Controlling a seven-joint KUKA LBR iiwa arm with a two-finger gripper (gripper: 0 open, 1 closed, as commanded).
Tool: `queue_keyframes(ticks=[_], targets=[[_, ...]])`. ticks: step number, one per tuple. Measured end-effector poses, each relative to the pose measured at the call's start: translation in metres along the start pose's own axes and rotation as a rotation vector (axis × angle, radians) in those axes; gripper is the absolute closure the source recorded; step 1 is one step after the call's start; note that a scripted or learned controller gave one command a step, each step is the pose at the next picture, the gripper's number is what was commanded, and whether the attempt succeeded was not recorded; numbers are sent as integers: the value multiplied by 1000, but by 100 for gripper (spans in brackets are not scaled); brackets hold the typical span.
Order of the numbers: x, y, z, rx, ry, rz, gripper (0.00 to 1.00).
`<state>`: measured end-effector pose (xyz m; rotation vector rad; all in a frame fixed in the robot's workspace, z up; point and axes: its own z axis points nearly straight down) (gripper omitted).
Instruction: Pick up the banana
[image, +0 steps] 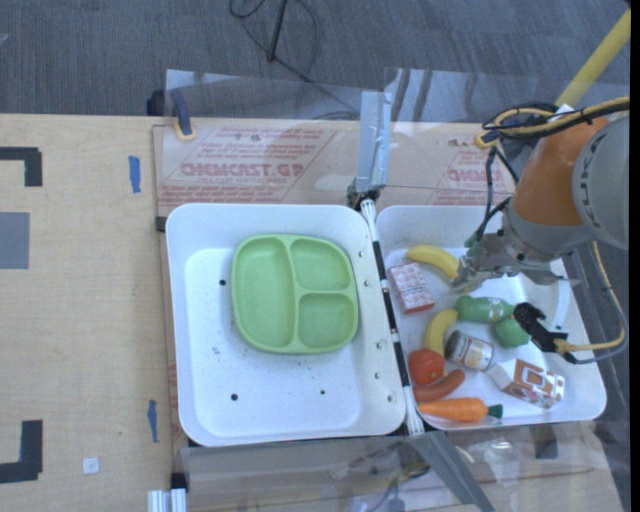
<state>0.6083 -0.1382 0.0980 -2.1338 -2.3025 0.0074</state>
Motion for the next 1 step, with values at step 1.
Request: queue_keyframes(ticks=[1], targets=[[80,53,-84,-1,0,239,100]])
